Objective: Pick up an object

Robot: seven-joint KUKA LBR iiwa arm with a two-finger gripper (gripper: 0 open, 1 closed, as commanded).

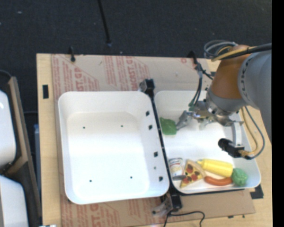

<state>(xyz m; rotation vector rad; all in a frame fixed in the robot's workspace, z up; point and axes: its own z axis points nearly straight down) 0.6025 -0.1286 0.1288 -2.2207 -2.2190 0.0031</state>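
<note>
A small green object [168, 126] lies in the right bin [180, 98], close to its left wall. My gripper [184, 120] hangs low just to the right of it, tilted toward it and nearly touching; nothing is visibly held. Along the bin's front edge lie a small can [175, 166], a pizza slice [193, 172], a yellow corn-like piece [217, 165], a red sausage [217, 180] and a green lump [240, 176].
The left bin [66, 126] sits beside the right one, with a black divider rail [155, 131] between them. The arm's orange band [227, 79] and cables hang over the right bin's back right part. A cardboard sheet [99, 72] lies under both bins.
</note>
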